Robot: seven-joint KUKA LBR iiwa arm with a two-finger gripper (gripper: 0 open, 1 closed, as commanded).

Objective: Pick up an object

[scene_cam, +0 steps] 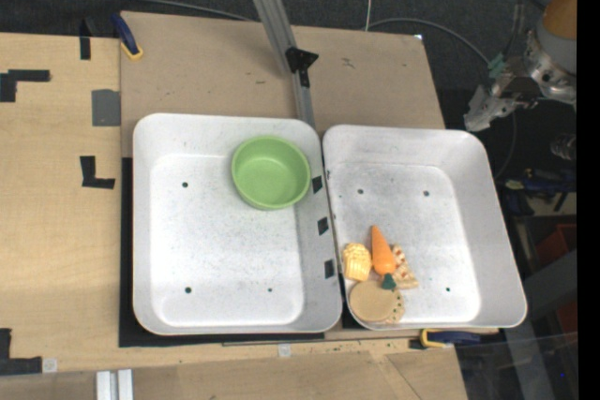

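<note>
**Hand parked off the far right, nothing picked yet**

My hand (487, 103) hangs out past the far right corner of the right bin (469, 201), over the dark floor rather than over either bin. From this angle I cannot tell how wide it stands, and nothing shows in it.

What could go wrong: the nearest candidates are bunched tight in the near left corner of the right bin. The orange carrot (380, 250) lies across a pale ridged piece (403, 272), with a yellow corn-like piece (356, 261) just beside it and a round tan disc (375, 303) touching the bin's near wall. If I come down on that cluster I could easily close on 2 things at once, or nudge 1 aside and shut on air. The disc looks flat (a poor shape for 2 fingers), and the wall so close behind it leaves little room for me to straddle it. The bin's sloped rim could also catch me on the way in.

The green bowl (270, 171) sits alone at the far right of the left bin (159, 229), easier to isolate, though only its rim looks graspable.

Relative to my hand, the carrot cluster lies nearer and to the left, well apart; the bowl is farther left again.
</note>
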